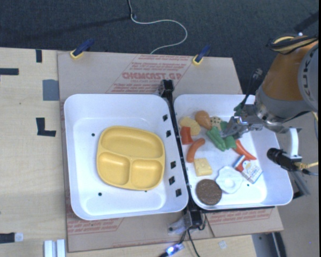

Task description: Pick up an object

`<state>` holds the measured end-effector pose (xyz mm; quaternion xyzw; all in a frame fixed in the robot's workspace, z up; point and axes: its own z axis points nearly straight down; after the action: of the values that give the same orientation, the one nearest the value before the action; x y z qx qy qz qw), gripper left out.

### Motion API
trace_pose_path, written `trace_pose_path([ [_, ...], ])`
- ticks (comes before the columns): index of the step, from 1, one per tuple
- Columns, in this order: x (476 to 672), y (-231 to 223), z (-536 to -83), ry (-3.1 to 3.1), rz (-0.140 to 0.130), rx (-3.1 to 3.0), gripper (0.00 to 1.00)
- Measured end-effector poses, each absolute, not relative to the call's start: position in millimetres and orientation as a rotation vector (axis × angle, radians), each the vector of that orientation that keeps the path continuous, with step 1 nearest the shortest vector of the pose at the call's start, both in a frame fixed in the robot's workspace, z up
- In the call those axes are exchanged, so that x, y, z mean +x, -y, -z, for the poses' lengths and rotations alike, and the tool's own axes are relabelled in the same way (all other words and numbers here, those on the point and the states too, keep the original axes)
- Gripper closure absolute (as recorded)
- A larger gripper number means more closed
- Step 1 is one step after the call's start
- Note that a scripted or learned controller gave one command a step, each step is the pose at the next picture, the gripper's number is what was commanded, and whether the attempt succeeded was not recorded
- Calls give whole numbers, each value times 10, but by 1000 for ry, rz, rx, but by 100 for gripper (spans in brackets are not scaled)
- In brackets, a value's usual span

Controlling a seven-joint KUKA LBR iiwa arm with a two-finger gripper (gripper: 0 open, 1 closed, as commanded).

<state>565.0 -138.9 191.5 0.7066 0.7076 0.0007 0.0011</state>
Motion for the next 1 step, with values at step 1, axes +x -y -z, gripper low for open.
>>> trace_pose_path([
  [1,5654,1382,-2256,-2223,-1,2219,100],
])
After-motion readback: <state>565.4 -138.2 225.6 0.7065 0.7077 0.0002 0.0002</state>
